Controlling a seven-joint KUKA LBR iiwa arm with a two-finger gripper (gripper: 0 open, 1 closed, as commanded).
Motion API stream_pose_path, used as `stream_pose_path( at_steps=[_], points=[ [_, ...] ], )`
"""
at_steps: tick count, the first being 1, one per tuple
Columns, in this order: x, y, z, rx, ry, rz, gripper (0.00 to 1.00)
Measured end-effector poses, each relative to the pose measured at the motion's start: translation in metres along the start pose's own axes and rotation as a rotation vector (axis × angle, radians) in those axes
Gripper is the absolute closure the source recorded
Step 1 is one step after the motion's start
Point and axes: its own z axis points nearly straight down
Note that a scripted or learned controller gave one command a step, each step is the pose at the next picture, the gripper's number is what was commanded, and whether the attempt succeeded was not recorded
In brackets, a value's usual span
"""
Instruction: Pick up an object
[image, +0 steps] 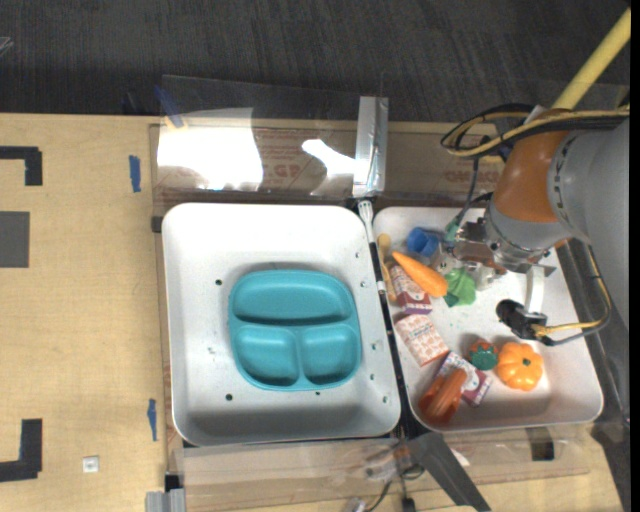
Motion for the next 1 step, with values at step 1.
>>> stream_pose_path(
  at_steps=[1],
  points=[
    [0.0149,0.0365,0.0028,0.041,-0.010,0.152,0.00]
  ],
)
